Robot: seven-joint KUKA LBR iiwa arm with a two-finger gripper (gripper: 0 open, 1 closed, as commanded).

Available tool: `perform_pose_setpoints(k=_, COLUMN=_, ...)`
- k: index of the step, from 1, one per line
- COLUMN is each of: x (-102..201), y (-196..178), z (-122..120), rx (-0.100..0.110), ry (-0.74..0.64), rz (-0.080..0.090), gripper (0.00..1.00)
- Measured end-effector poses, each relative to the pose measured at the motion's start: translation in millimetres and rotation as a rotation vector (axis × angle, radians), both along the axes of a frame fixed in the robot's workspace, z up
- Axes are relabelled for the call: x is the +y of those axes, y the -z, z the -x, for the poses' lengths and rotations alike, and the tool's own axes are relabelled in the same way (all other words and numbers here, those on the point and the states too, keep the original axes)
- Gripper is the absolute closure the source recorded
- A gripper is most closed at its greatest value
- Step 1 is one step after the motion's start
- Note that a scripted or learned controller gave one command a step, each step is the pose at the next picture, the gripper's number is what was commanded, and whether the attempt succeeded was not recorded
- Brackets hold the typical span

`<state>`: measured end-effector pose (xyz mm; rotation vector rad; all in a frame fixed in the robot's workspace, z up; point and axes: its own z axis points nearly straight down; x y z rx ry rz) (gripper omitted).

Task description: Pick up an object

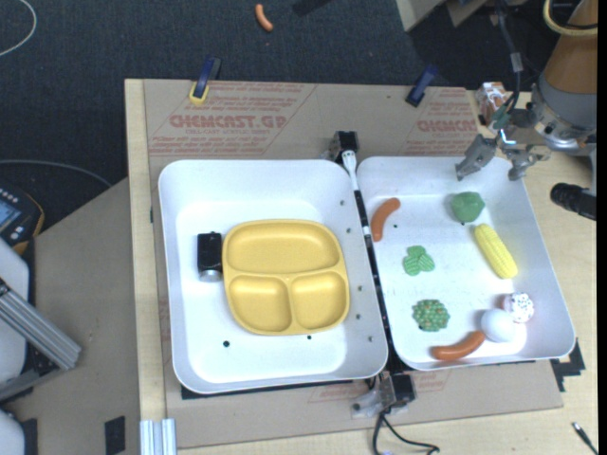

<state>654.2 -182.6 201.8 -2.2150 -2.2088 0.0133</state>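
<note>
My gripper [497, 161] hangs over the far edge of the right bin [550, 292], fingers spread open with nothing between them. Just below it lies a green lump [467, 206]. A yellow corn cob [495, 250] lies a little nearer. An orange sausage [383, 217] rests by the bin's left wall. A green leafy piece [417, 261] and a green broccoli-like piece [431, 315] sit mid-bin. At the near right lie a white ball [500, 326], a small spotted white piece [520, 304] and a second sausage [455, 349].
The left bin [185, 254] holds a yellow divided plate [284, 276] and a small black block [209, 252]. Clamps [200, 81] grip the board's far edge. A small orange piece [264, 17] lies on the dark floor beyond.
</note>
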Motion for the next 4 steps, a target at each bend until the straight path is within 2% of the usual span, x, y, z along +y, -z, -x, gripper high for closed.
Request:
perform_pose_setpoints(k=1, x=0.4, y=-9.7, z=-3.2, rx=-0.015, ry=-0.003, rz=0.003, gripper=0.00)
perform_pose_setpoints(k=3, x=-6.6, y=114.4, z=-7.6, rx=-0.010, ry=-0.004, rz=0.003, gripper=0.00)
perform_pose_setpoints(k=4, x=-5.8, y=116.8, z=-7.8, rx=-0.013, ry=-0.005, rz=0.003, gripper=0.00)
